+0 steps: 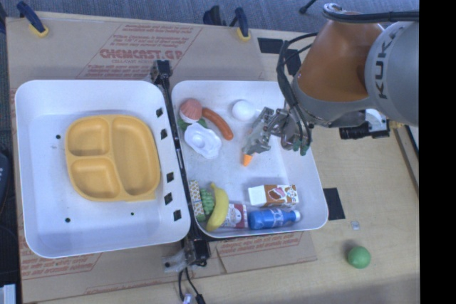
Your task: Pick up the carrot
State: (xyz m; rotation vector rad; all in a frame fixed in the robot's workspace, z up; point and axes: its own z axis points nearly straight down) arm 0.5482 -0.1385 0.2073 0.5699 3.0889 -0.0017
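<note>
A small orange carrot (246, 159) lies in the middle of the right bin (311, 181). The gripper (254, 146) reaches in from the right and hangs tilted right above the carrot, its tip at the carrot's upper end. Only the carrot's lower orange end shows below the tip; the rest is hidden by the gripper. Whether the carrot is gripped cannot be told from this angle.
The right bin also holds a sausage (217, 123), a white egg (243, 109), a white-and-green item (203, 141), a banana (219, 206), a small carton (273, 194) and a blue bottle (273, 218). A yellow divided plate (112, 156) lies in the left bin (32, 174). A green ball (358, 256) sits on the bench.
</note>
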